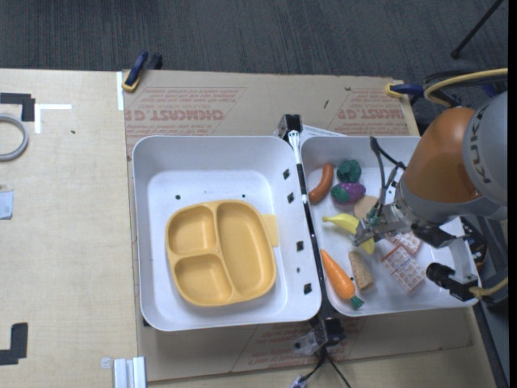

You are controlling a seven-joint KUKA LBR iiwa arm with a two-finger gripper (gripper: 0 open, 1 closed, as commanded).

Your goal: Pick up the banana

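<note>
Item: banana (342, 221), toy, yellow. Location: right-hand bin (452, 297), toward its inner wall, roughly mid-length. It lies flat, one end pointing at the divider, the other end running under the tool.

Tool: gripper (370, 234) on the grey-and-orange arm (440, 176), low over the right bin, just at the banana's outer end. State of the jaws: cannot tell; the wrist and cabling hide the tips, and nothing is plainly seen between them.

Neighbours in the same bin: sausage (321, 183) toward the far inner corner; green vegetable (349, 170) and purple grapes (349, 191) just beyond the banana; carrot (339, 274) near the inner wall at the near end; bread piece (361, 268) beside the carrot; printed packet (401, 263) under the wrist side.

Left-hand bin (153, 241): holds a yellow divided plate (220, 251).

Handling note (judgement): the step in hand looks like the descent and closing on the banana. It would go best with the jaws set across the banana's short width, near its middle rather than its tapering end, low enough to reach below the curved top. The bread piece and the grapes sit close; a centred approach should avoid nudging them or pinching them together with the fruit. Lift straight up to test the hold.
</note>
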